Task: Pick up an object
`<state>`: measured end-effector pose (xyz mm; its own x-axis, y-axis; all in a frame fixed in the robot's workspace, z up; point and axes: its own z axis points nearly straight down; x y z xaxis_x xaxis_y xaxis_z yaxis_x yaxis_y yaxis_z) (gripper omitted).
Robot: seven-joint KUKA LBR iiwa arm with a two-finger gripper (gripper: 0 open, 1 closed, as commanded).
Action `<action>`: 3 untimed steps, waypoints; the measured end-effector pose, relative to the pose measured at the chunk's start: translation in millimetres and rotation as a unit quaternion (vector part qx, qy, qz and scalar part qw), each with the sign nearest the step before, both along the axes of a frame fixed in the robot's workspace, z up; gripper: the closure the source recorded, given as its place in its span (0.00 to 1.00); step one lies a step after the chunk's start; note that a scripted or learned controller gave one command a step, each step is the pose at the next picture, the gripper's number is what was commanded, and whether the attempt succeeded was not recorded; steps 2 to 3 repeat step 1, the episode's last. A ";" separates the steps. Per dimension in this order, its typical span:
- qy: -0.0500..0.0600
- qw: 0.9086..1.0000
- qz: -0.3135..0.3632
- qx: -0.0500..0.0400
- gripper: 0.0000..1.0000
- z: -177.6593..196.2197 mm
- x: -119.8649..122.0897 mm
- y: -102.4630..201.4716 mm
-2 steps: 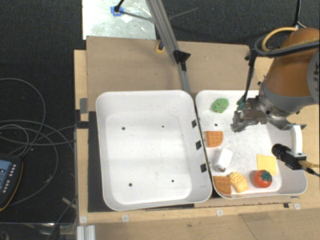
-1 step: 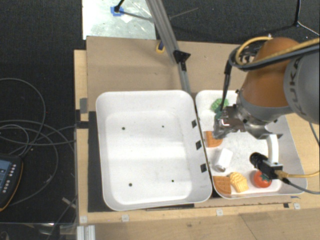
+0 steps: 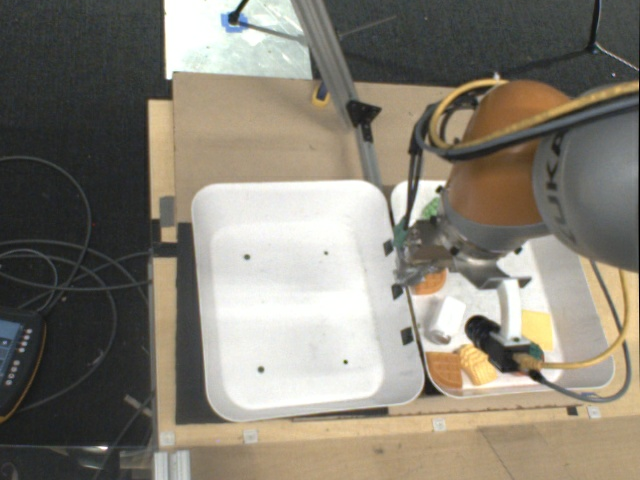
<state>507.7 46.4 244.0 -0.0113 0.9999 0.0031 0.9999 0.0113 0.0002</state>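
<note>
From where I stand, the brown surface (image 3: pixel 260 128) carries two white bins: the left bin (image 3: pixel 290 298) bare, the right bin (image 3: pixel 590 368) cluttered. The fingers (image 3: pixel 418 264) sit low at the right bin's near-left wall; how they stand I cannot tell. Nothing looks lifted yet. An orange round piece (image 3: pixel 430 283) lies just beneath them, a white block (image 3: pixel 446 318) below.

Two shallow white plastic bins sit side by side: the left bin (image 3: pixel 290 298) and the right bin (image 3: pixel 590 368). In the right bin, about six small objects are visible, some partly hidden.
</note>
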 end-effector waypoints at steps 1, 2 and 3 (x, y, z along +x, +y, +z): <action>0.001 1.000 -0.001 0.000 1.00 -13.7 -10.0 44.8; 0.001 1.000 -0.001 0.000 1.00 -13.7 -10.0 44.8; 0.001 1.000 -0.001 0.000 1.00 -13.7 -10.0 44.8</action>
